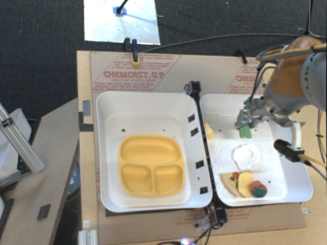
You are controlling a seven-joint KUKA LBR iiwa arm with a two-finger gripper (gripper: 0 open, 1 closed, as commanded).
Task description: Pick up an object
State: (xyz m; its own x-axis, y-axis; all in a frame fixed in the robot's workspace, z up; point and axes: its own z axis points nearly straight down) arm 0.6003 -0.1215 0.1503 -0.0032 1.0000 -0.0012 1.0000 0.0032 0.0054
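Reaching in from the right, the grey arm w/ orange band [286, 70] hangs over the right bin [301, 190], gripper [246, 125] low over the bin's upper-middle area. A small green object [246, 132] sticks out just below the fingertips, right at the gripper; looks pinched betw the fingers but the contact is too small to confirm, so grip state = can't tell.

Other stuff in the right bin: a white round object [246, 156] near the centre, just below the gripper and apart from it. Near the front edge a cluster: a yellow piece [245, 182], a tan banana-like curved piece [229, 185] along its left side, touching or overlapping it, a tiny red bit [235, 176] at its top, and a red/green/orange item [258, 188] just right of the yellow piece. A small yellow object [209, 131] sits against the bin's left wall by the divider. A black part w/ cable [288, 150] hangs off the arm over the bin's right side.

Left bin [110, 116] holds a yellow 3-compartment tray [151, 165], lying flat, roughly centred, well apart from the gripper.

Both bins sit side by side on a board printed w/ red text [134, 75]; a blue/yellow clamp [134, 52] grips the board's back edge
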